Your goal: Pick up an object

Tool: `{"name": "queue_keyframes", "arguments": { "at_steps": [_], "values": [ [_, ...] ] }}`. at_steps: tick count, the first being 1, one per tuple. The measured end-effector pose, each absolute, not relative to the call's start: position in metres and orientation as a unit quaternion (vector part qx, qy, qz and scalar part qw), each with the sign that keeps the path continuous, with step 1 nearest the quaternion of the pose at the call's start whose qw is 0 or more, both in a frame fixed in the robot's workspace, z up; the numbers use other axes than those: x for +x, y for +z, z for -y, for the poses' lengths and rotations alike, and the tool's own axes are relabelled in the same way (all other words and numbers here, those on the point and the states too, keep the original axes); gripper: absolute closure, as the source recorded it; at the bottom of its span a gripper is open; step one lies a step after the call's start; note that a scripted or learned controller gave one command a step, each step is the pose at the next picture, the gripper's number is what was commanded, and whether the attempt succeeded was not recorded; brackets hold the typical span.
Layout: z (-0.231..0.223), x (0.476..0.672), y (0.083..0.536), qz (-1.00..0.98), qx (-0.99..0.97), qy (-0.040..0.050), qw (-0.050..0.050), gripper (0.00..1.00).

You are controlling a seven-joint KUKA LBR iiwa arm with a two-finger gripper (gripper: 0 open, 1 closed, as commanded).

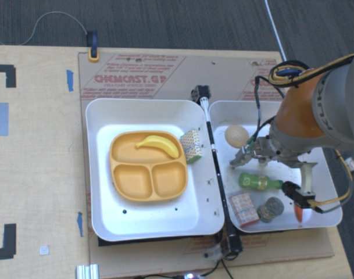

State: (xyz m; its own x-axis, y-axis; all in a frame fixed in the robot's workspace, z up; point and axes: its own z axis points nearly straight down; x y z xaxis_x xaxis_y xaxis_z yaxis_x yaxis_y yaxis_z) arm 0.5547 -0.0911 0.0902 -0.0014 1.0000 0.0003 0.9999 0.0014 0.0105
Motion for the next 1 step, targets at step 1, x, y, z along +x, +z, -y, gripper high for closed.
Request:
{"name": "queue_keyframes", "arguments": {
  "at_steps": [1],
  "values": [
    [0.0956, 0.5561, 0.1015, -0.707, 0.707, 0.0030, 0.010, 1.00]
  ]
}}
